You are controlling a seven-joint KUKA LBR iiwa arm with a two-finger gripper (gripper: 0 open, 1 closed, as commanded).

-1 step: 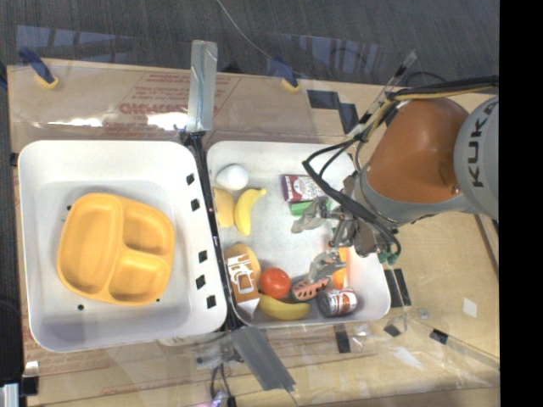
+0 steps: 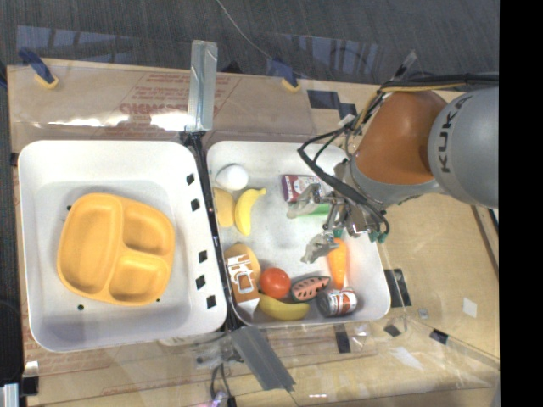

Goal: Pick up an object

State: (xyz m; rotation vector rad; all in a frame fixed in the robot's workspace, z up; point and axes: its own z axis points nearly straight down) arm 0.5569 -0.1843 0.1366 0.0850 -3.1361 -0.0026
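Note:
My gripper hangs low over the middle right of the right bin, on the grey arm with its orange band. Its two metal fingers stand spread apart, and only bare bin floor shows between them. An orange carrot lies just right of the lower finger. A purple packet sits just above the upper finger. Further left lie a yellow banana and a white ball.
Along the right bin's front edge lie an orange box, a red tomato, a second banana, a dark red piece and a small can. The left bin holds a yellow divided tray.

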